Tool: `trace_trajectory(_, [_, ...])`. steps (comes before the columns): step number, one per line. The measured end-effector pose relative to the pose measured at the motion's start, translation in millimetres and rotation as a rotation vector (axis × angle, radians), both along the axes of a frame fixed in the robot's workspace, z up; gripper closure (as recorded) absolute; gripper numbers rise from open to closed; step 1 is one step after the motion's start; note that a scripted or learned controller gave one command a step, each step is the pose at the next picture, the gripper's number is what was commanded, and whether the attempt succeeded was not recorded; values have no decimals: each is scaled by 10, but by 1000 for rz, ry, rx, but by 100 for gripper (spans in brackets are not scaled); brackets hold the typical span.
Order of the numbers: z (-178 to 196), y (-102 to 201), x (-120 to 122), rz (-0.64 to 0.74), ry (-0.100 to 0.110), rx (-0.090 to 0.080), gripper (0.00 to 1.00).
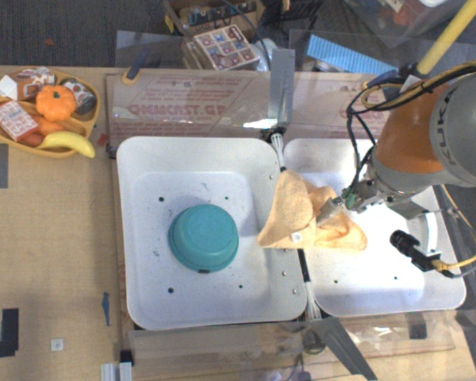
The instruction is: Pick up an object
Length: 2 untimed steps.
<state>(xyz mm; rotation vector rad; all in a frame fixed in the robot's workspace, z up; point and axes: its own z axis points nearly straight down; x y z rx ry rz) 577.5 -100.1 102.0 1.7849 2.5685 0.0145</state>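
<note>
Camera view: the tool [334, 209] sits low on an orange cloth [301, 214], its fingers pinching a raised fold. That cloth drapes over the seam between the left bin [143, 165] and right bin [397, 284]. A teal bowl [204, 237] lies upside down in the left bin. A fruit basket [0, 125] rests on the counter [47, 252].

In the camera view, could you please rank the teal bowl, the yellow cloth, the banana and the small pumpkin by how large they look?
1-2. Yellow cloth and teal bowl: similar, too close to rank.
3. Banana.
4. Small pumpkin, though close to the banana.
</note>
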Motion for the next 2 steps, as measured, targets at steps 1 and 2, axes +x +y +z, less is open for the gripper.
trace_trajectory(1, [-109, -13, -25, 49, 4, -1, 0])
trace_trajectory(2, [4, -3, -10, 49, -1, 1, 100])
